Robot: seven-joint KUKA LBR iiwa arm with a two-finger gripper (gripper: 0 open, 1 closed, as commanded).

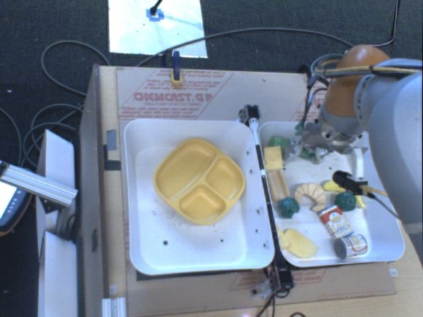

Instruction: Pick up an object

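So the arm [390,104] comes in from the right edge of the frame. Its grey body fills the upper right, and the orange band [357,58] sits just above the wrist. It's bent down and angled toward the left, so the gripper [308,149] is low over the top end of the right bin [386,240]. Honestly can't tell from this angle whether the claw is open or clenched, and I can't see anything in it.

The closest pickable thing is a green piece [279,142] just left of the gripper, in the bin's upper left corner. Below that, along the divider, are a yellow block [273,157] and then a tan block [278,185]. A dark teal lump [288,207] and a croissant-looking thing [309,193] sit around the middle of the bin. Lower down there's a flat yellow piece [299,244], plus a red-and-white can [336,222] and a second can [351,245] lying on their sides near the lower right corner.

The left bin [142,243] has a yellow divided tray [198,182] lying flat in the middle, well apart from the gripper.
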